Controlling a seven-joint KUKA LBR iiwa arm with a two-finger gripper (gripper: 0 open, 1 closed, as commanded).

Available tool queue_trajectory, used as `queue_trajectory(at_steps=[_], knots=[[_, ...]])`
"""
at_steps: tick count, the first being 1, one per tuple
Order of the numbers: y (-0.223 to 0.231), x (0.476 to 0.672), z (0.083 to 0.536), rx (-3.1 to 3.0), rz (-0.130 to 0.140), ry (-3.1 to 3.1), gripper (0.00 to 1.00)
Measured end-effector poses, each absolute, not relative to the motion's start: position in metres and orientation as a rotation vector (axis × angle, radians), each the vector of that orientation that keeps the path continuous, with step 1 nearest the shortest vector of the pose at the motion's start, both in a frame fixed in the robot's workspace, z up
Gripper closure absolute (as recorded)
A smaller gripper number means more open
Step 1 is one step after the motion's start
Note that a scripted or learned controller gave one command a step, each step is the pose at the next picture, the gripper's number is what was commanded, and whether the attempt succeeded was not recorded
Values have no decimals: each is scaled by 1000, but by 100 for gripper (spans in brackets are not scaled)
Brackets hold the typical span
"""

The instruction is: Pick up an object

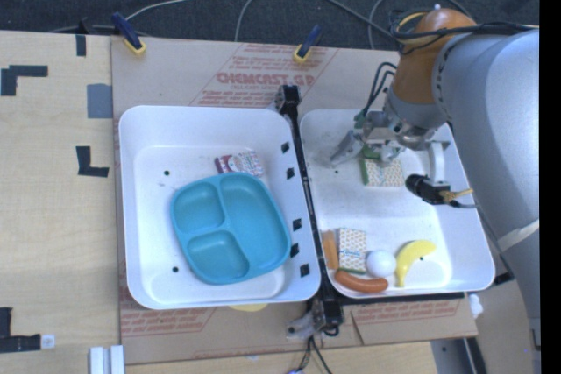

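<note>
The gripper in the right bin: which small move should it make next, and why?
Probably descend a little. The gripper hangs over a small green-edged packet at the back of the right bin, and nothing visibly sits between its fingers. The other items lie along the front.

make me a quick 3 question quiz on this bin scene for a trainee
1. True or false: the blue divided plate lies in the left bin.
2. Which lies nearest the banana? A) white ball B) small packet C) yellow clamp
3. Fill in: the gripper is over the ____ bin.

Key: 1 true; 2 A; 3 right.
</note>
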State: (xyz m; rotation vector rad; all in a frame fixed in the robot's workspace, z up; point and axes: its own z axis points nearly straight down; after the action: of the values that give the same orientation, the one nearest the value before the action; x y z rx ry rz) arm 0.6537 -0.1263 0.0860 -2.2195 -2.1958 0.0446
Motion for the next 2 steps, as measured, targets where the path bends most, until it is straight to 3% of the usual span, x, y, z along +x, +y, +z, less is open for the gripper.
queue_trajectory(at_steps=[2], knots=[[-145, 661, 85, -2205, 46, -2188, 0]])
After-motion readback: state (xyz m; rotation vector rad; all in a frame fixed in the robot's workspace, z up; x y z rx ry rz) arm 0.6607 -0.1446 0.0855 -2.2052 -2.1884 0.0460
